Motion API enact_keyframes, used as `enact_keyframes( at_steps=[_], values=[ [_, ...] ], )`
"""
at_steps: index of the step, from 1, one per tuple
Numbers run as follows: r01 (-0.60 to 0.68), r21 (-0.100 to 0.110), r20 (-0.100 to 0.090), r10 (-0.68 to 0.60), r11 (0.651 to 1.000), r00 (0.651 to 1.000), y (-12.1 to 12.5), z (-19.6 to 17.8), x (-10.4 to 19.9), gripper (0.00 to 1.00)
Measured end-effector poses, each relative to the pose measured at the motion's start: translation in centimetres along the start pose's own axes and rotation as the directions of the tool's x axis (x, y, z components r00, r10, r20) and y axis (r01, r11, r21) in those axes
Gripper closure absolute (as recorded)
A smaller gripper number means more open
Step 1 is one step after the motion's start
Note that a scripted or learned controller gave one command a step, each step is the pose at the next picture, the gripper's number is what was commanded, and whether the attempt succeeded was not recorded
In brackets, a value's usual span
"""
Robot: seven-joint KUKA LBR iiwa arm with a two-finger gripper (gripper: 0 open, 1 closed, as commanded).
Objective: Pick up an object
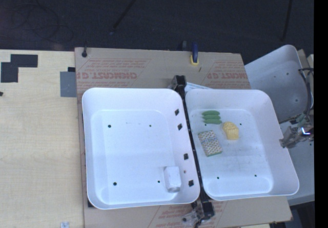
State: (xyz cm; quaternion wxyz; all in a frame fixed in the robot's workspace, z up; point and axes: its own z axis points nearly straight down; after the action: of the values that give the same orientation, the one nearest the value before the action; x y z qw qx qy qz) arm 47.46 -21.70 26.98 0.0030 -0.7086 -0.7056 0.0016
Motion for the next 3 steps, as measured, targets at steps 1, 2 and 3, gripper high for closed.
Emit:
enact_keyframes(
  at_steps=[1, 2, 3],
  values=[
    [0.002, 0.001, 0.0, -0.002, 1.0, 1.0, 0.0, -0.9, -0.1, 1.0],
    [0.014, 0.001, -0.004, -0.014, 1.0, 1.0, 2.8, 4.7, 9.4, 1.0],
    [-0.002, -0.006, 0.005, 0.003, 1.0, 1.0, 0.0, 2.0, 2.0, 1.0]
  ],
)
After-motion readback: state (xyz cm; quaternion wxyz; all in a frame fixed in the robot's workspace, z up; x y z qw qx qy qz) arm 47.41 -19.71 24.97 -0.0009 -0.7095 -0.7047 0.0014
